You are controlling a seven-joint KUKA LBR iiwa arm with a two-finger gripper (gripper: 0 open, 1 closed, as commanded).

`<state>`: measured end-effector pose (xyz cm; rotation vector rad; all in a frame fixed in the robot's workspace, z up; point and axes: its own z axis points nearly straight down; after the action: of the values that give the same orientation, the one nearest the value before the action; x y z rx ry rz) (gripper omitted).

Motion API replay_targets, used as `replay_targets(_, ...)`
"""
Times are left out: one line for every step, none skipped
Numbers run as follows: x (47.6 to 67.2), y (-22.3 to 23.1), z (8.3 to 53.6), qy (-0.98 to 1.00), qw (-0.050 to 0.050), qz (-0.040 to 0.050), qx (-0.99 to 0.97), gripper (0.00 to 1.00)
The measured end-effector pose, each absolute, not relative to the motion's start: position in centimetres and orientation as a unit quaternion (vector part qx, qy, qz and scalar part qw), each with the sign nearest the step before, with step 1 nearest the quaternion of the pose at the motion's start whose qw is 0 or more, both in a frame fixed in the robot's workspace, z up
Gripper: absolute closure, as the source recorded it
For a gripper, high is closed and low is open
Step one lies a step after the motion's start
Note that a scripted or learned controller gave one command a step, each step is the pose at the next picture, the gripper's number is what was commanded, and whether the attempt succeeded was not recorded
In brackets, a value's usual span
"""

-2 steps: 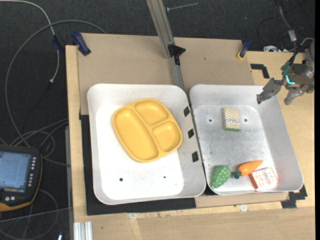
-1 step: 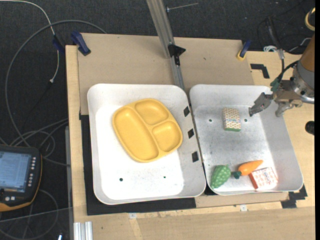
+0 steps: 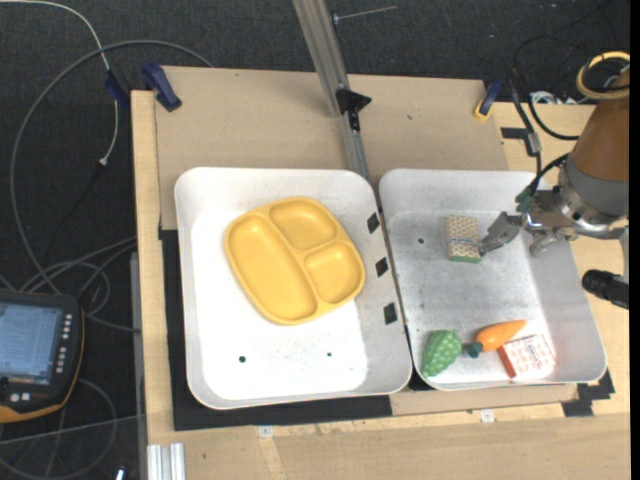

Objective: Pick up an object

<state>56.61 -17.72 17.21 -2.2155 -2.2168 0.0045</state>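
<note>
Claw positioned over right bin.
One finger is touching the checkered sponge block; the fingers are spreading wide, gripping nothing; carrot is lying nearby.

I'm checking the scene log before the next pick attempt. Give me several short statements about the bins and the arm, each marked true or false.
1. The yellow divided plate lies in the left bin. True.
2. The carrot lies on the yellow divided plate. False: it lies in the right bin, near the front.
3. The gripper is over the right bin. True.
4. The green toy sits at the right bin's back edge. False: it sits at the front, left of the carrot.
5. The checkered block lies in the right bin. True.
</note>
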Motion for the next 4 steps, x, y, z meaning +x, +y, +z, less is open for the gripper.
replay_targets(57.4, -17.1, 11.6, -0.708, 0.003, 0.0012, -0.707, 0.0)
replay_targets(57.5, -17.1, 13.1, -0.708, 0.0, -0.0009, -0.707, 1.0)
replay_targets(57.3, -16.1, 18.6, -0.708, -0.003, -0.0018, -0.706, 1.0)
replay_targets(57.5, -16.1, 21.5, -0.708, -0.002, -0.0015, -0.706, 1.0)
